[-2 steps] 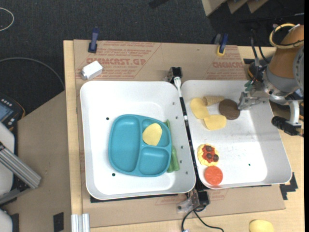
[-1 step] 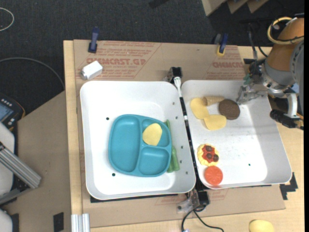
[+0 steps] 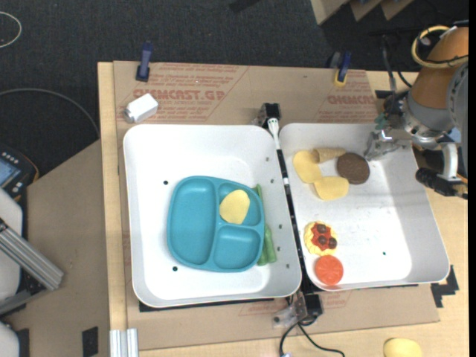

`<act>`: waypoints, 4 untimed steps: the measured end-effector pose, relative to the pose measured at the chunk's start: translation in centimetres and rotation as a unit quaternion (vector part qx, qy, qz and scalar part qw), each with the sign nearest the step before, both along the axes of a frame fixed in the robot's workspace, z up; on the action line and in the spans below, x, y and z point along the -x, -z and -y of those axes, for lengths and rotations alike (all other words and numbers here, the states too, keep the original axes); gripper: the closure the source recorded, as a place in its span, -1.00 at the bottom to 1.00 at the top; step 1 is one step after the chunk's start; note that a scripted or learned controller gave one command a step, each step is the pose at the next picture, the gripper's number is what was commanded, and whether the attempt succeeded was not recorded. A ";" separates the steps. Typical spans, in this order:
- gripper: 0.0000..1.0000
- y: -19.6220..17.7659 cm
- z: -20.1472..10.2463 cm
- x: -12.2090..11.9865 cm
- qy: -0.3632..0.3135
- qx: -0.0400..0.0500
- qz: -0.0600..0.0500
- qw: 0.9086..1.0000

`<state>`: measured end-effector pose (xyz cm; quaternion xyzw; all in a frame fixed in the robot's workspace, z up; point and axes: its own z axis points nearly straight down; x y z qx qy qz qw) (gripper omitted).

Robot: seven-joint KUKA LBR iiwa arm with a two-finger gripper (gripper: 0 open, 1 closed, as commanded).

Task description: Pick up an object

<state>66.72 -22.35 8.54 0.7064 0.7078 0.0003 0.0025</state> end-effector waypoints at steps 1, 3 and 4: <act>1.00 -1.2 0.0 -0.1 0.000 0.001 0.003 1.000; 1.00 0.0 0.0 0.0 0.000 -0.001 -0.002 1.000; 1.00 -1.2 0.0 -0.1 0.000 0.001 0.000 1.000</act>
